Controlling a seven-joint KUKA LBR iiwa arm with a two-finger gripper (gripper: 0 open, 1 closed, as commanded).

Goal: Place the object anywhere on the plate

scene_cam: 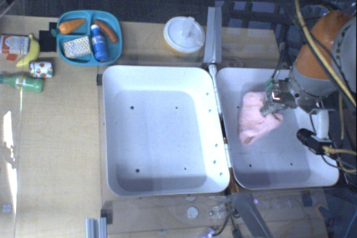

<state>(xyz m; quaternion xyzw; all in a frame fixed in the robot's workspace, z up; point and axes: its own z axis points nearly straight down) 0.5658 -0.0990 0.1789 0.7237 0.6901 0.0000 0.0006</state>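
Clutter sits along the far left of the bench [56, 136]: a blue divided tray [89, 37] holding an orange carrot-like piece, a small blue bottle and a reddish sausage shape, and beside it a banana [29, 52], a small carton [13, 44], a little printed can [41, 69] and a green bottle [23, 83] lying on its side. A white lidded cup on a yellow base [184, 35] stands behind the two bins, near the upright post between them. None of these is close to the arm.

Left of the divider, the left bin [159, 131] shows only its white floor and a few small dark dots. The right bin [279, 167] holds the pink cloth [255, 117], a crumpled soft lump lying in the bin's left-centre part, near the wall shared with the left bin but not clearly touching it. Its long axis runs roughly from the far side toward the near side of the bin, tilted a little, with the broader end nearer and a fold reaching out to the right at mid-height.

The gripper [274, 102] is down at the cloth's upper right edge, touching or overlapping the fabric there. Whether its fingers are closed on the cloth cannot be told from this angle. Cables and the orange-banded arm fill the bin's right side.
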